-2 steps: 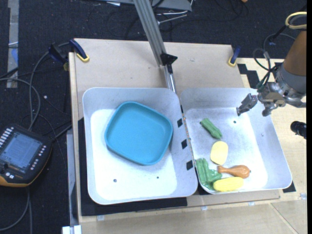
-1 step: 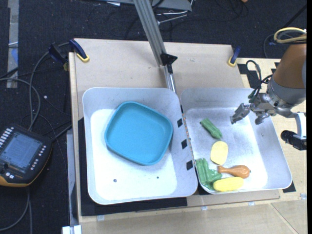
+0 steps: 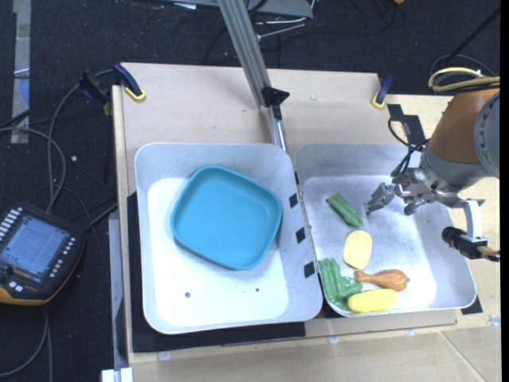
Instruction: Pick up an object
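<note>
The right bin (image 3: pixel 445 237) holds several toy foods. A green pickle-shaped piece (image 3: pixel 343 209) lies near its left side, with a pale yellow oval (image 3: pixel 358 249) just below it. Along the front edge are a brown drumstick (image 3: pixel 383 278), a yellow piece (image 3: pixel 372 300) and a green leafy piece (image 3: pixel 335 280). My gripper (image 3: pixel 392 204) hangs over the upper middle of this bin, to the right of the green pickle piece. It is open, its fingers spread, and nothing sits between them.
A blue square plate (image 3: pixel 227 217) lies tilted in the left bin (image 3: pixel 159 293). A metal pole (image 3: pixel 248 42) slants down to the divide between the bins. Clamps sit at the bench's back corners. A handheld control pendant (image 3: pixel 32 253) lies off the bench at left.
</note>
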Available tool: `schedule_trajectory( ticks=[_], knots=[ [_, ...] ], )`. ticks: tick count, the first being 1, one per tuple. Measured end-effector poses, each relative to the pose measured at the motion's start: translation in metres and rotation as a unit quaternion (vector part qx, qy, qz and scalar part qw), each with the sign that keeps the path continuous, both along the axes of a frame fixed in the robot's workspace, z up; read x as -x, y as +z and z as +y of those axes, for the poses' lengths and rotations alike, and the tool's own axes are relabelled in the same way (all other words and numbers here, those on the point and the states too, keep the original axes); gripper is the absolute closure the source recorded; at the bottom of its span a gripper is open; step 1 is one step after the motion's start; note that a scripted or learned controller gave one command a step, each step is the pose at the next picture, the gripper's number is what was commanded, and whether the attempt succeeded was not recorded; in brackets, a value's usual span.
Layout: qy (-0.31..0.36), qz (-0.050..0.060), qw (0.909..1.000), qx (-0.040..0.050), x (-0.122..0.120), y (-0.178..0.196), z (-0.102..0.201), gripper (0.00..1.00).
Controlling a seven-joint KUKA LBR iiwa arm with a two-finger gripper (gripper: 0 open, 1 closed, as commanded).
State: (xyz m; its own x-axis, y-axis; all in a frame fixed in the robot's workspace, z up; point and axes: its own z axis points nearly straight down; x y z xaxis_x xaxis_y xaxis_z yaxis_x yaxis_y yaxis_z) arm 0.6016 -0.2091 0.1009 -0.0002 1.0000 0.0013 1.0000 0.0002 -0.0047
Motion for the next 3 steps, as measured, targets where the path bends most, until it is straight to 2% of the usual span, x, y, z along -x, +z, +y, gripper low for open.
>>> schedule_trajectory(
  ticks=[1,2,3],
  knots=[
    [0.000,-0.003,1.0000,0.0009,-0.002,0.013,0.000,1.00],
    [0.000,-0.004,1.0000,0.0012,0.007,0.063,0.002,1.00],
    [0.000,-0.005,1.0000,0.0014,0.003,0.126,-0.001,1.00]
  ],
)
